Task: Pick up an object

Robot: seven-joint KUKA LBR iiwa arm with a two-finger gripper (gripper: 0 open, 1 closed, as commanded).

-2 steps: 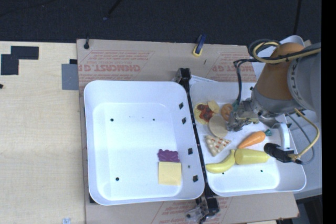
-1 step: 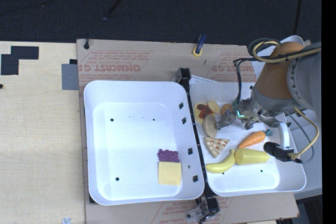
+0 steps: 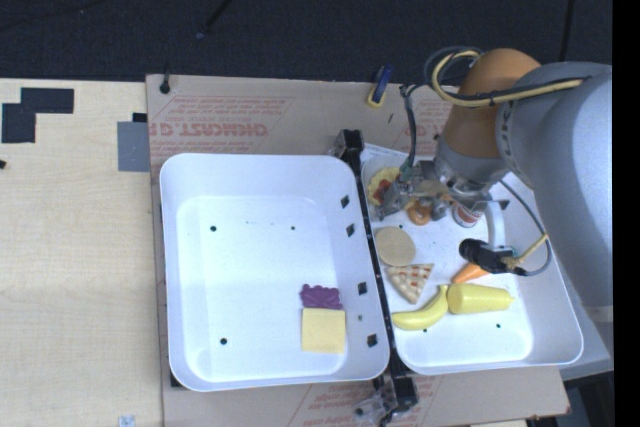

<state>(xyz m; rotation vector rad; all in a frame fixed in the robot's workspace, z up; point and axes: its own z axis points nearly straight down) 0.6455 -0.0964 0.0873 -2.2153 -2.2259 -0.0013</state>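
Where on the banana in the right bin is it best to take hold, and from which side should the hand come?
Probably the middle of the banana, coming from straight above. It lies flat and curved on the right bin, and its right end touches the yellow pepper, so the fingers should close across the narrow body, away from that end.

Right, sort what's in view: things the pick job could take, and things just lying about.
Could be picked:
banana
pizza slice
round cracker
yellow block
purple piece
yellow pepper

Lying about:
blue-and-yellow clip
grey square on the bench
cardboard sheet
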